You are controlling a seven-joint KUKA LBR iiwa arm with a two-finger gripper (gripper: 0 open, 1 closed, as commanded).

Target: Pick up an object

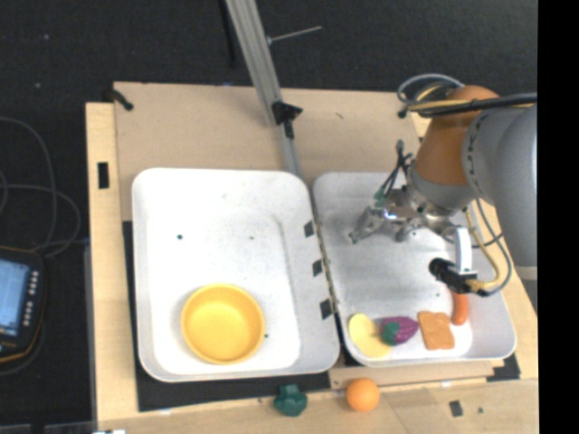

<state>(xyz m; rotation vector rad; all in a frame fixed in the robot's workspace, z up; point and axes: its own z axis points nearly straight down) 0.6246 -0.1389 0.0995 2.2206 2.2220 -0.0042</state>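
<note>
The gripper [391,220] hangs over the bare upper half of the right bin [362,269] with its fingers spread and nothing between them, while the likely targets — a yellow piece [365,334], a purple-and-green toy [395,330], an orange block [437,331] and a small carrot-like piece [460,309] — sit crowded along that bin's near wall. A descent there could pinch two at once, or catch the wall. Left of that bin a second bin [217,233] holds a yellow bowl [223,323]; below it, on the wooden bench [181,116], lie an orange ball [362,394] and a green toy [290,400].

Orange ball [362,394], maybe green toy [290,400]
</note>
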